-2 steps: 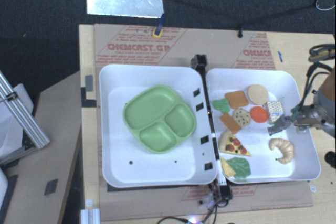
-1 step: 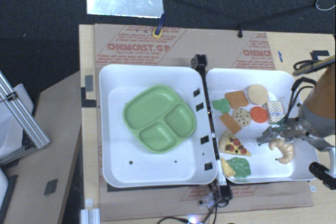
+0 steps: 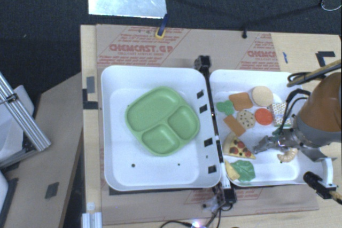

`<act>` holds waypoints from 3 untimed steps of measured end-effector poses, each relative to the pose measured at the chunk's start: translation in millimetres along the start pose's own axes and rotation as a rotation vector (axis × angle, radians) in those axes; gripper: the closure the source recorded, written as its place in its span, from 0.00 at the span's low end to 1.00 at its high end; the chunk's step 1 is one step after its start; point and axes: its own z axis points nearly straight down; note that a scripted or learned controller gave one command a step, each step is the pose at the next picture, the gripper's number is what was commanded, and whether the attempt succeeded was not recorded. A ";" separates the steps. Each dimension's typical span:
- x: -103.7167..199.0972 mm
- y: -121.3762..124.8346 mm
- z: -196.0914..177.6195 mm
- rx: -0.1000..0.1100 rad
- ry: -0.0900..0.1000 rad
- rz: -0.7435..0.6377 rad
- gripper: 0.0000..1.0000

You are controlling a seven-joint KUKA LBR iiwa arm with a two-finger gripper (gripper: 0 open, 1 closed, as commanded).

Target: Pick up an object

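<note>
The grey metal pincer [image 3: 265, 142] is open, low over the right white bin [image 3: 288, 178] (full of toy food); nothing is picked up yet.

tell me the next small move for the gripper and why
Probably a short drop straight down toward the pizza slice. The gripper sits low in the right bin, its tip just right of the slice, with nothing seen between its fingers. The slice is the nearest toy, and the cookie and shrimp lie a little further off.
</note>
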 end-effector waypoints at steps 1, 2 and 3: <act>-1.2 1.2 -13.1 -0.005 -0.003 0.000 1.00; -2.5 7.8 -76.2 -0.008 -0.004 -0.003 1.00; 1.7 3.3 -136.7 -0.009 -0.003 -0.004 1.00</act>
